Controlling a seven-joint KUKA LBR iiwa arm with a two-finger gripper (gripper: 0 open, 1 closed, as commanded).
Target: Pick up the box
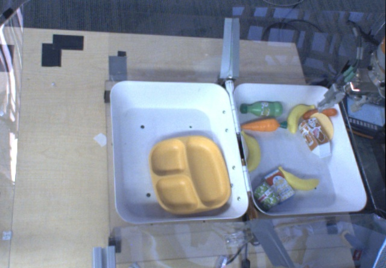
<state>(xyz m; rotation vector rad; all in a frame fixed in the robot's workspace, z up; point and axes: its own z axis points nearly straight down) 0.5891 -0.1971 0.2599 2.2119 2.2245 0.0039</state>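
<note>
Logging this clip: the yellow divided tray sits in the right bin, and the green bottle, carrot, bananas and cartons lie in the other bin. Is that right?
Not quite. The camera view shows the yellow divided tray in the left bin, not the right one. The green bottle, carrot, bananas and cartons do lie in the other bin, the right one.

Orange-white box lying tilted, right bin's far right.
</note>
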